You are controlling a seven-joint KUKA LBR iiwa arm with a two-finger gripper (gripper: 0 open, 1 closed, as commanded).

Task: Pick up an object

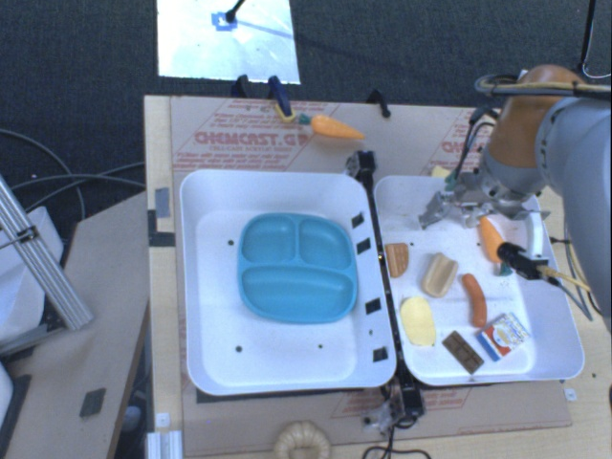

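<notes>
Grey KUKA arm with the orange band comes in from 3 o'clock, two-finger gripper (pixel 461 206) low over the 12 o'clock end of the right-hand shallow white bin (pixel 564 352). I cannot tell whether it is released or clenched (metal parts overlap at this slant), and nothing is visibly between them.

Candidate picks all lie loose in that bin:
- small orange carrot-shaped toy (pixel 491 238), just beside the gripper at its 4 o'clock, nearest target
- tan bread-slice toy (pixel 440 274), bin centre
- brown crusty roll-like piece (pixel 397 259), against the divider at 9 o'clock
- red-orange sausage toy (pixel 474 299), next to the bread at its 4 o'clock
- pale yellow round potato-like piece (pixel 417 321), 7 o'clock
- dark brown chocolate-bar block (pixel 463 351) and a red-white-blue printed packet (pixel 503 335), 6 o'clock edge

The left-hand white bin (pixel 215 352) carries only a blue three-compartment plastic plate (pixel 296 268), centred, probably a drop spot. A second orange carrot toy (pixel 331 127) sits on the cardboard board at 12 o'clock, outside both bins, so out of play.

My read: approach phase, no grasp yet. Items are well spread, so finger clearance looks fine.
</notes>
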